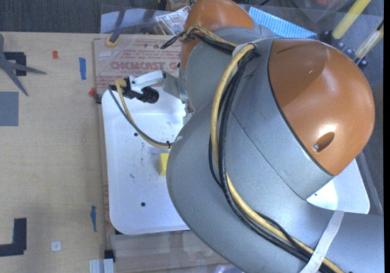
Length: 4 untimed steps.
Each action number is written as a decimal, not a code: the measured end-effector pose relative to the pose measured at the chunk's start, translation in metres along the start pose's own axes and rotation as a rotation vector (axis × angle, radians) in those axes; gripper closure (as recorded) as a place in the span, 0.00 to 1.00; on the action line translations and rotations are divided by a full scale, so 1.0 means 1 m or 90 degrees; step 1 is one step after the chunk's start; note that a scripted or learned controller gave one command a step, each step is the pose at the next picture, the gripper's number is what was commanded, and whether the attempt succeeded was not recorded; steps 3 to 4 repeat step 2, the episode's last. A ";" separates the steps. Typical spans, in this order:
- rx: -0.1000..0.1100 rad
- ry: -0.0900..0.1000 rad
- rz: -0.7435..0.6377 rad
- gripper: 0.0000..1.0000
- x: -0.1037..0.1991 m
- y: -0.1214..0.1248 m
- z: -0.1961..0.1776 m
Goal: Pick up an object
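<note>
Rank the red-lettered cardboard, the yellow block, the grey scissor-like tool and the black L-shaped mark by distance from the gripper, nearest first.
The gripper is over the top end of the white bin.
1. Red-lettered cardboard: just beyond the bin's top rim.
2. Yellow block: in the bin, lower down.
3. Grey scissor-like tool: far left on the bench.
4. Black L-shaped mark: bottom-left corner.

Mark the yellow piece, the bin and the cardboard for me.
Yellow piece [163, 163]: camera view, its exposed left part.
Bin [120, 147]: camera view, bare floor, left half.
Cardboard [137, 62]: camera view, its printed face.
</note>
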State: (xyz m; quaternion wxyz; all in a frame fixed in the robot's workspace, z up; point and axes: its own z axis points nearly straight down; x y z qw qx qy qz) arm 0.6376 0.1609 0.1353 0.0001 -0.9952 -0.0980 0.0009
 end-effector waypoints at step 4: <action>-0.002 0.004 -0.434 1.00 0.033 -0.054 0.046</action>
